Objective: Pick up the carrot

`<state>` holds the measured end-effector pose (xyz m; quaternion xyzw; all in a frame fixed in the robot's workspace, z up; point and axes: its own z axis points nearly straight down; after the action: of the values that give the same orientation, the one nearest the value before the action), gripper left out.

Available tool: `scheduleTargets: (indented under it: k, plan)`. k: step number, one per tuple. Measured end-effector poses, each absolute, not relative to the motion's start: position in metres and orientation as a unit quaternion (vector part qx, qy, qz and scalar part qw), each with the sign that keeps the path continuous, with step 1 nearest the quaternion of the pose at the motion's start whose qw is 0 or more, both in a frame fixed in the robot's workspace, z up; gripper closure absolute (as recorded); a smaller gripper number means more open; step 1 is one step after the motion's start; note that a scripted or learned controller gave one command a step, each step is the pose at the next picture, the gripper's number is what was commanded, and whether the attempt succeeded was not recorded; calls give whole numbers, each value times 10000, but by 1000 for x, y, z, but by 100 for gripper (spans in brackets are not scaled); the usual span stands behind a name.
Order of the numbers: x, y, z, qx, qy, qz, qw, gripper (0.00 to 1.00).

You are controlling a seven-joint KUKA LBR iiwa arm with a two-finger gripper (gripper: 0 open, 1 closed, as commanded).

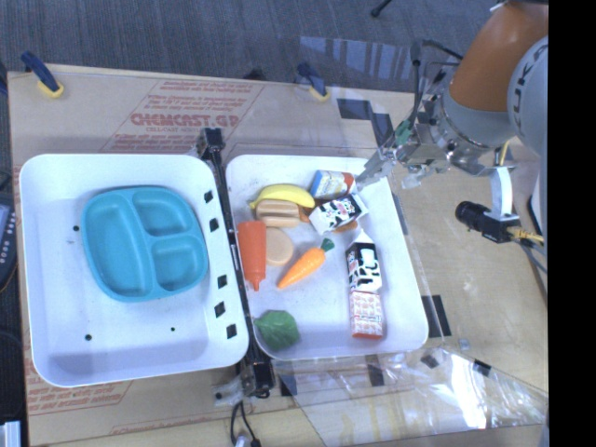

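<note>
Camera view: I saw the gripper (365, 172) poised at the right bin's (405, 287) upper right edge; I could not tell whether it was open or closed. The carrot (304, 265) lay down-left of it, well apart, near mid-bin, tilted with its green top up-right. Just below the tips sat a small milk carton (335, 212). Banana (284, 196), hot dog (277, 213) and orange bottle (251, 253) lay further left. The left bin (56, 343) carried a blue divided plate (144, 241).

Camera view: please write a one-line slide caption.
Carrot lies among toy food in right bin; gripper hovers near its far corner.
</note>
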<state>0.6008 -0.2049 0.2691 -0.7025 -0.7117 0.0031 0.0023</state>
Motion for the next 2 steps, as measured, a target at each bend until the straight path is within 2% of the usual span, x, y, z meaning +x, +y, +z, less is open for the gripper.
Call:
scheduleTargets:
  k: [1, 2]
  plan:
    - [557, -161, 90, -6292, -7773, 26, 31, 0]
    - [558, -163, 101, -6257, -7800, 45, 26, 100]
